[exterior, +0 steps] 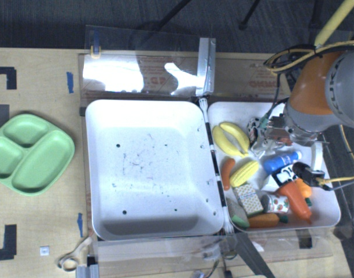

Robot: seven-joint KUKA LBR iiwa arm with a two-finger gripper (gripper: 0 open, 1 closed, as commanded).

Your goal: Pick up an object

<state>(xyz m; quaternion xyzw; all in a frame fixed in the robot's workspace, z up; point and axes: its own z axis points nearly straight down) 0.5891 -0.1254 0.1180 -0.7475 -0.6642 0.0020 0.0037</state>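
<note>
The right bin (330,216) holds a heap of toy items: a yellow banana (231,138), a yellow oval piece (244,171), an orange carrot (227,172), a blue bottle (281,162), an orange bottle (297,198), a small can (278,204) and a speckled block (249,199). Another carrot (264,219) lies by the front wall. My gripper (268,134) hangs low over the bin's back half, just right of the banana and above the blue bottle. Nothing can be seen held in it.
The left bin (148,112) sits beside the right one, sharing a middle wall. A green divided plate (29,153) rests on the bench at far left. A clear plastic panel (142,74) stands behind the left bin. Cables (292,57) trail near the arm.
</note>
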